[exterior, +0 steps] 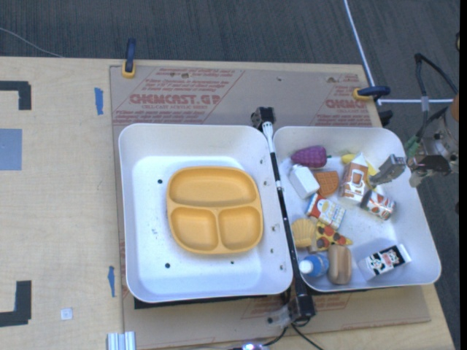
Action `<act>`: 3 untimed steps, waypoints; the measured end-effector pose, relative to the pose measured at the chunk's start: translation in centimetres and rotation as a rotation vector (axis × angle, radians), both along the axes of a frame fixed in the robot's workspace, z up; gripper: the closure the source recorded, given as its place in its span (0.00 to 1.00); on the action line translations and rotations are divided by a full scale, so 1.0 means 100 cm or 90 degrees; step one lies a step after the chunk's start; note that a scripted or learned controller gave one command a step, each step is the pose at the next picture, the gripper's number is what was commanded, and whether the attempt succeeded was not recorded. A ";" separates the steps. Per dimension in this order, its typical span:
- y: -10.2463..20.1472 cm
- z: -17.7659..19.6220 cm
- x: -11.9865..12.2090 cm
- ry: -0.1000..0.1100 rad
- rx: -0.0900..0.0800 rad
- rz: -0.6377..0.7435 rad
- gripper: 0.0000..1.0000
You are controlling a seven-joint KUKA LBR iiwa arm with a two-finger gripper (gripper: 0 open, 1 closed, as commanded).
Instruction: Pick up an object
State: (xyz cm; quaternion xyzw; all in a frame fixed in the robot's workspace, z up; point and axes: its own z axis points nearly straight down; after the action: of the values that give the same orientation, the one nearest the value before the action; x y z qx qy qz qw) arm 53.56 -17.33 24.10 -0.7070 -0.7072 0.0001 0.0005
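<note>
Gripper (394, 168), finger state indeterminate, sits just right of the small carton (355, 181): judged light, stiff, smooth-sided, best pinched across its flat faces.

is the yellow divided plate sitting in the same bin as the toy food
No, the yellow divided plate lies in the left bin, while the toy food is piled in the right bin.
</note>
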 end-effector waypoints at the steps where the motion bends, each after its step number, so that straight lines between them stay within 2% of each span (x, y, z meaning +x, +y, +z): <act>1: -0.017 -0.139 -0.030 0.001 0.000 -0.001 0.00; 2: 0.051 -0.151 -0.052 -0.013 -0.008 -0.003 0.00; 3: 0.048 -0.140 -0.050 -0.018 -0.012 -0.004 1.00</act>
State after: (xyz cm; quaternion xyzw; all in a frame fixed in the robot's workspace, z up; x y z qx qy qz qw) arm 48.58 -12.48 10.15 -0.7093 -0.7047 -0.0033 -0.0165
